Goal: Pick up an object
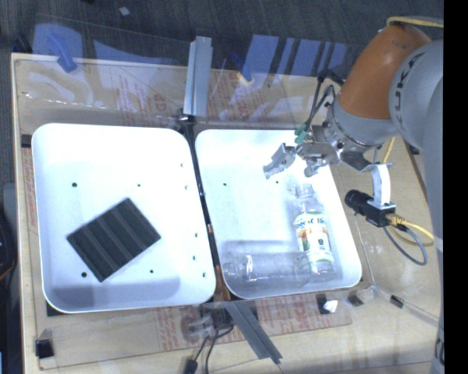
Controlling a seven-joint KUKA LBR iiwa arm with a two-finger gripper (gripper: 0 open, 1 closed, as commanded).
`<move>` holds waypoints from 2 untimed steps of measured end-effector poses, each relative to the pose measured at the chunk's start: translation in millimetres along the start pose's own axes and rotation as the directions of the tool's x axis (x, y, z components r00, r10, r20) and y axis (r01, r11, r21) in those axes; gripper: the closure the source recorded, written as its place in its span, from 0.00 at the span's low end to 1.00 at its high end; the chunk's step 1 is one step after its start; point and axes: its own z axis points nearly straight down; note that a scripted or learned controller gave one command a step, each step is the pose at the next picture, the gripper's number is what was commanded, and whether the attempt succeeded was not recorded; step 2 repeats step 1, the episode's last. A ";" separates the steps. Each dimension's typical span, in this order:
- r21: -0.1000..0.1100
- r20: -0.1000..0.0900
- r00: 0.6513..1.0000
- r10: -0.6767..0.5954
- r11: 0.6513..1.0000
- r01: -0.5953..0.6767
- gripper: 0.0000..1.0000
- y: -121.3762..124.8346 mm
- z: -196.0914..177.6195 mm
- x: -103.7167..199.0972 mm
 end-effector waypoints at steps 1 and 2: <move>0.001 -0.001 1.000 -0.006 1.000 0.006 1.00 0.7 -9.7 1.2; 0.001 -0.001 1.000 -0.006 1.000 0.006 1.00 0.7 -9.7 1.2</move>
